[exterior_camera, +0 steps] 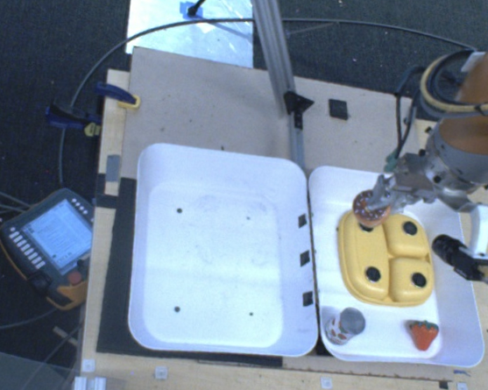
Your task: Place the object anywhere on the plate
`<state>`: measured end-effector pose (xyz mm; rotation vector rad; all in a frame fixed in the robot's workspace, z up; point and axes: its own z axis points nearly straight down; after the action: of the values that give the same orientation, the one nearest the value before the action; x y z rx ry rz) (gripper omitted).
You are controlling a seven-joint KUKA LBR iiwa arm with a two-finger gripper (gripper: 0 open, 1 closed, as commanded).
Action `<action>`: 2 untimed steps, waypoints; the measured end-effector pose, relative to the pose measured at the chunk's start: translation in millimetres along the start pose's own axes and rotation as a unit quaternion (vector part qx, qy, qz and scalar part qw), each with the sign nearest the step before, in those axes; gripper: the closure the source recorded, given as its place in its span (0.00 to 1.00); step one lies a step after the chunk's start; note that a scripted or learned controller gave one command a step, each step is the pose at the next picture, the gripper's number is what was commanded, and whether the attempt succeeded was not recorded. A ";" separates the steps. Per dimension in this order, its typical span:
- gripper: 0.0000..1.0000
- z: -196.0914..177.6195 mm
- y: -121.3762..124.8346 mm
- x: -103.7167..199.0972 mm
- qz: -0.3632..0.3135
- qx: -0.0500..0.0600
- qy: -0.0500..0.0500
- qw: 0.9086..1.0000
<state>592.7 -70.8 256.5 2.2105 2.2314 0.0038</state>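
A yellow divided plate (390, 261) lies in the right bin (466, 323). A small brown doughnut with pale sprinkles (370, 210) hangs at the plate's upper left corner, over its rim. My gripper (379, 200) comes down from the upper right, and its fingers are shut on the doughnut. From this slant I cannot tell whether the doughnut touches the plate.
A small metal can (345, 324) and a red strawberry (422, 333) lie near the right bin's front wall. The left bin (148, 222) stands beside it. A grey pole (276, 43) slants over the bench behind the bins, and a teach pendant (48, 245) lies at the left.
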 end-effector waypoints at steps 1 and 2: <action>1.00 -2.2 15.2 48.5 -0.001 -0.001 0.000 1.000; 1.00 15.7 38.3 98.6 0.000 0.000 0.000 1.000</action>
<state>630.1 28.2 241.0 2.2103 2.2321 0.0040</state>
